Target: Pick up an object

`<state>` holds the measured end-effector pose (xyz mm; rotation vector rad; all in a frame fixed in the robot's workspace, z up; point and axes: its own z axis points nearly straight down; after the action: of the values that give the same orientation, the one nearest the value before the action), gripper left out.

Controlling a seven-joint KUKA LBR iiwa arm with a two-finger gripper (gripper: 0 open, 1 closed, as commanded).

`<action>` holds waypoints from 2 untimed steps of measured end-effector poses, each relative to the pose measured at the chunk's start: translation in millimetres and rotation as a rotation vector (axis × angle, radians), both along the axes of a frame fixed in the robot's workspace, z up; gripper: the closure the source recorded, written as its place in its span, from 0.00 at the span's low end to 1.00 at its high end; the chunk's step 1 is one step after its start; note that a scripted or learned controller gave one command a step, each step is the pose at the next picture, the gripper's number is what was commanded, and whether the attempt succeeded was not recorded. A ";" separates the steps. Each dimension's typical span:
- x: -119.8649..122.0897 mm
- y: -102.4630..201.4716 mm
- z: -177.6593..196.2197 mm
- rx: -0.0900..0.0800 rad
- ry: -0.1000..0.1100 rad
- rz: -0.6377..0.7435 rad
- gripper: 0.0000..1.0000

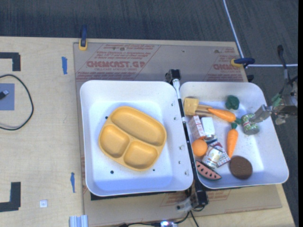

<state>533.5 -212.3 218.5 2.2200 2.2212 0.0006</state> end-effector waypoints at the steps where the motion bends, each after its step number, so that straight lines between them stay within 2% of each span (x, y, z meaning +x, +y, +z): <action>1: 5.9 6.5 -121.0 0.000 -0.001 0.000 0.00; 2: 6.5 6.5 -111.0 -0.001 -0.004 -0.001 1.00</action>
<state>540.0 -205.9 107.5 2.2188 2.2177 0.0031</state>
